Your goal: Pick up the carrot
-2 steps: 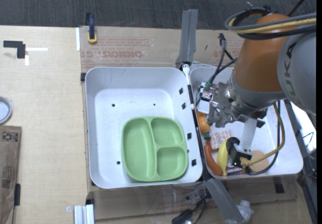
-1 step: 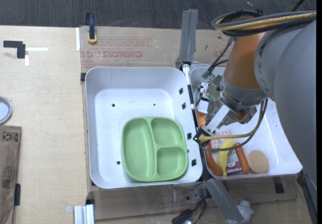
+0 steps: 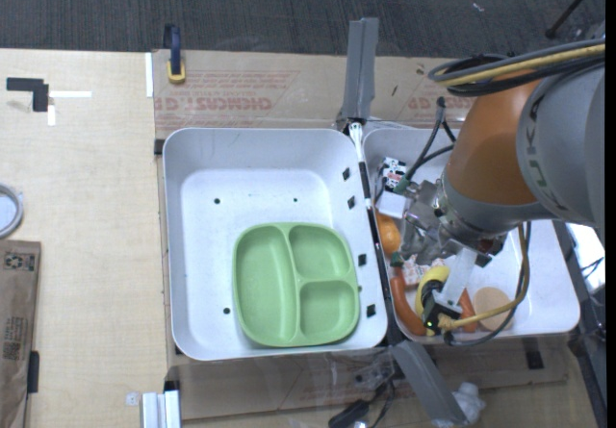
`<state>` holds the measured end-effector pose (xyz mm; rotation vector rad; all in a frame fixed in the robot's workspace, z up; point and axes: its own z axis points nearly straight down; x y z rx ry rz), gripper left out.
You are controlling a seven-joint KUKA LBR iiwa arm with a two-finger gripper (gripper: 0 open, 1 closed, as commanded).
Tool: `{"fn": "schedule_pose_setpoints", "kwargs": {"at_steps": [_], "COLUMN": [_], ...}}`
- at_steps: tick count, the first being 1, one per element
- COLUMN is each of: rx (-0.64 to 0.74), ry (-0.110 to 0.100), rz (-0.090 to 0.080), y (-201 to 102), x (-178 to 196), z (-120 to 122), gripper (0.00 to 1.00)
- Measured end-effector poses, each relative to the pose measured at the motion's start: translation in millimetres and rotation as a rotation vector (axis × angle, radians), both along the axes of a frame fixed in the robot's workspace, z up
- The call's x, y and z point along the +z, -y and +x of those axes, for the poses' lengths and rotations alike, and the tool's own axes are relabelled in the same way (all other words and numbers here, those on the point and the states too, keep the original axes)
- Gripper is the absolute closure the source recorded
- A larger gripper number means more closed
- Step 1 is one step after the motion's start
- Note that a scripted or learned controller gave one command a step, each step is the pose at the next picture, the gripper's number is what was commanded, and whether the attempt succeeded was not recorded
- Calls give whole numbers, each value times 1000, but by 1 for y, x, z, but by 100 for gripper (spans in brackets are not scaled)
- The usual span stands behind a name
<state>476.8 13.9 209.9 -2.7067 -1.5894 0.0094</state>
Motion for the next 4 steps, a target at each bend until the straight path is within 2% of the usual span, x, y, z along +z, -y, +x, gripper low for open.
{"fn": "schedule_pose_setpoints", "kwargs": {"at_steps": [1,2,3,4], "rx": [-307,200,163,137], "ry": [1,2,3,1], "rz": [-3,-1,0,1], "y": [-47,-9,-2,38], "x": [-2,-13,3,4], "z": [0,49,35,0], "gripper": [100,100,100,100]}}
